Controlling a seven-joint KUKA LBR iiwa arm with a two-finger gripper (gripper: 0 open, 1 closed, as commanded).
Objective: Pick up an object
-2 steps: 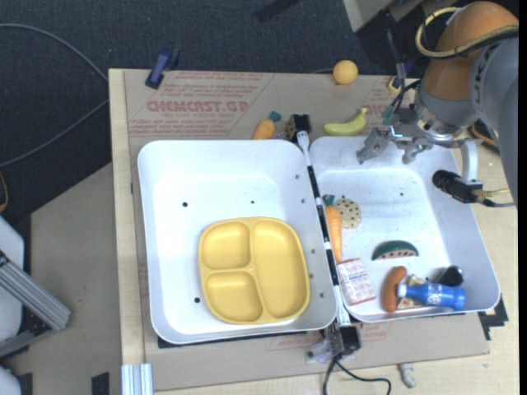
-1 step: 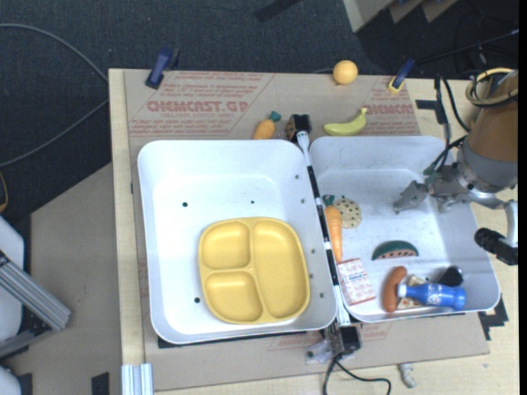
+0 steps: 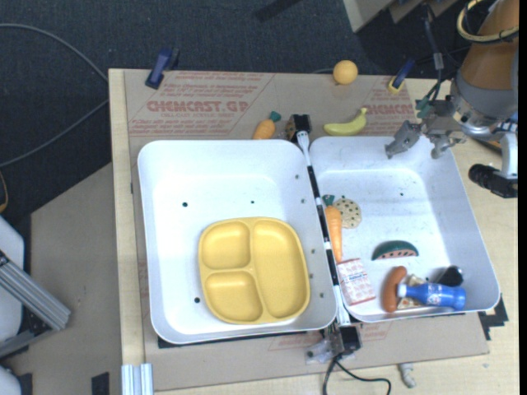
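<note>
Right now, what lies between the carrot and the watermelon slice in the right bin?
In the camera view, the round cookie lies between the carrot and the watermelon slice, touching the carrot.

Yellow divided plate (image 3: 253,268) – white bins (image 3: 165,220); orange carrot (image 3: 333,229); yellow banana (image 3: 347,123); blue-white bottle (image 3: 435,295); speckled cookie (image 3: 349,211).

In my right bin (image 3: 461,212) I see a carrot (image 3: 333,229) along the left wall, a cookie (image 3: 349,211) touching it, a watermelon slice (image 3: 395,251), a carton (image 3: 355,281), a sausage (image 3: 393,289) and a lying blue bottle (image 3: 434,294).
</note>
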